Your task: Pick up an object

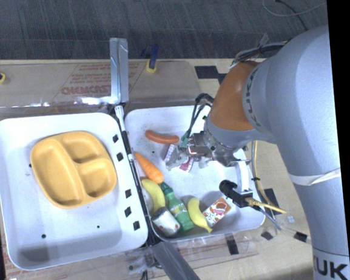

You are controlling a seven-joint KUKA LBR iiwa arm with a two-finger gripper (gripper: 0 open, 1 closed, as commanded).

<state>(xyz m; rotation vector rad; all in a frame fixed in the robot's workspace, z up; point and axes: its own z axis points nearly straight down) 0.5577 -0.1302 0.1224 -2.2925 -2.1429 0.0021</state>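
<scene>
While the end effector hangs low in the right bin, just beside a small packet, I cannot tell its state. Nothing is visibly lifted: the sausage, carrot and bananas lie there, so the pick is not yet done.

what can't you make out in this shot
- Two-finger gripper, camera view: fingers lost in clutter beneath the grey arm's wrist; open or shut unclear.
- Small silver and pink packet: too small to identify.
- Print on the red and white carton: too small.
- Brown and white cup: overlapped by the green bottle.
</scene>
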